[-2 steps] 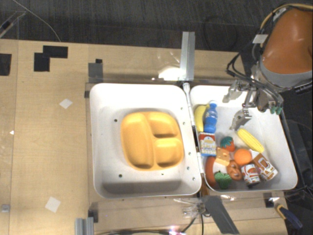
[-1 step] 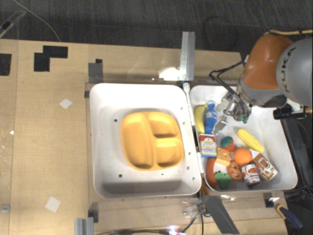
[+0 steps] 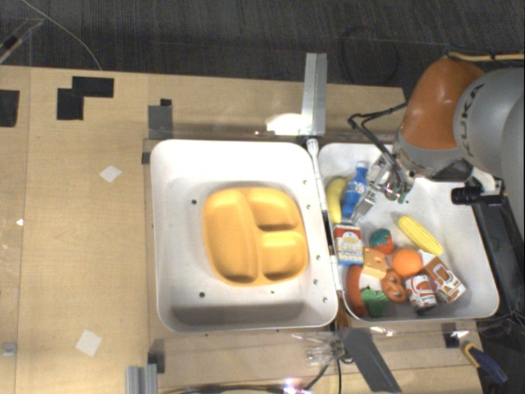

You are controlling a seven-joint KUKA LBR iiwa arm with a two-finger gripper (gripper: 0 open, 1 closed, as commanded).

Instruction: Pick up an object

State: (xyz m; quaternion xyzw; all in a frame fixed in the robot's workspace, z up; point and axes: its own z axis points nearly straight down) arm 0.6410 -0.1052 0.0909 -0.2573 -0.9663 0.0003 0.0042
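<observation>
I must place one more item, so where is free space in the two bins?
Left bin: bare floor rings the yellow tray, widest along its near and left sides. Right bin: bare floor at the far right, beyond the corn. Its near half is crowded, and the gripper hangs by the blue bottle.

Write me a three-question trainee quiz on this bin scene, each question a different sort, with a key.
1. True or false: the yellow tray lies in the right bin.
2. Which lies nearest the gripper? A) blue bottle B) orange C) corn cob
3. Fill in: the banana lies against the right bin's ____ wall, by camera view.

Key: 1 false, it lies in the left bin; 2 A; 3 left.
</observation>
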